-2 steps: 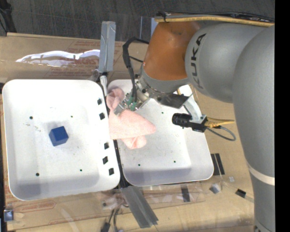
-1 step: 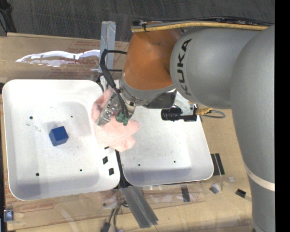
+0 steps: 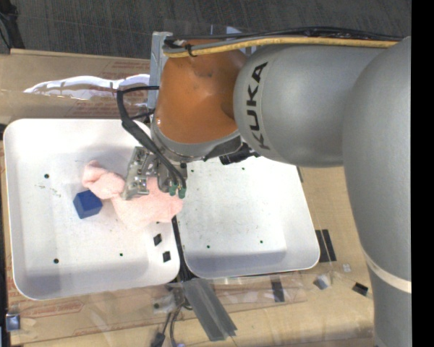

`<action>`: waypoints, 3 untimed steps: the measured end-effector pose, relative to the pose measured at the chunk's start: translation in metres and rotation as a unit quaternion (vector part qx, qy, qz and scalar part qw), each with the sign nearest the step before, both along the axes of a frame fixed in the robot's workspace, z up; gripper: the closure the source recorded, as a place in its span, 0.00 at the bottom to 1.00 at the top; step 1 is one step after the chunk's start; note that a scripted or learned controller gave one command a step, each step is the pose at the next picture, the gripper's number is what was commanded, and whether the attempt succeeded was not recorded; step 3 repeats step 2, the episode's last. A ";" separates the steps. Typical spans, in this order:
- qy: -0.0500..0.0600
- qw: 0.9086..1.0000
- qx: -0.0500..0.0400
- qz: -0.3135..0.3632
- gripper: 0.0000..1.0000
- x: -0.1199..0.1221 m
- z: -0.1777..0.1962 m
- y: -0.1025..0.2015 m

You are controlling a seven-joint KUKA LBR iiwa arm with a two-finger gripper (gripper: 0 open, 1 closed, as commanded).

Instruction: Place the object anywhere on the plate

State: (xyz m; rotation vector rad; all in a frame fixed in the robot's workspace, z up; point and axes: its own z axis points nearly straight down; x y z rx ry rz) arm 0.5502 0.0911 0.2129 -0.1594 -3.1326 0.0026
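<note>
Grey, orange-banded arm of mine (image 3: 304, 100) spanned both shallow white plastic bins (image 3: 29, 215). My two-finger metal gripper (image 3: 139, 186) hung over the crumpled pink cloth (image 3: 141, 201) in the left bin; jaw state indeterminate. Small blue cube (image 3: 87, 204) lay beside the cloth.

You've got the arm (image 3: 304, 100) coming in from the right with its gripper (image 3: 141, 179) hanging low over the left bin (image 3: 29, 194), right on top of a crumpled pink cloth (image 3: 141, 204). A small blue block (image 3: 87, 204) sits just left of that cloth, touching or nearly touching it. The right bin (image 3: 260, 223) lies right beside the left one, under the arm.
</note>
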 end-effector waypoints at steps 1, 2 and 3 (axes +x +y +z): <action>0.000 0.999 0.000 0.055 1.00 -0.020 0.010 0.046; 0.000 0.999 0.000 0.055 0.00 -0.020 0.010 0.046; 0.000 0.999 0.000 0.055 0.00 -0.020 0.010 0.046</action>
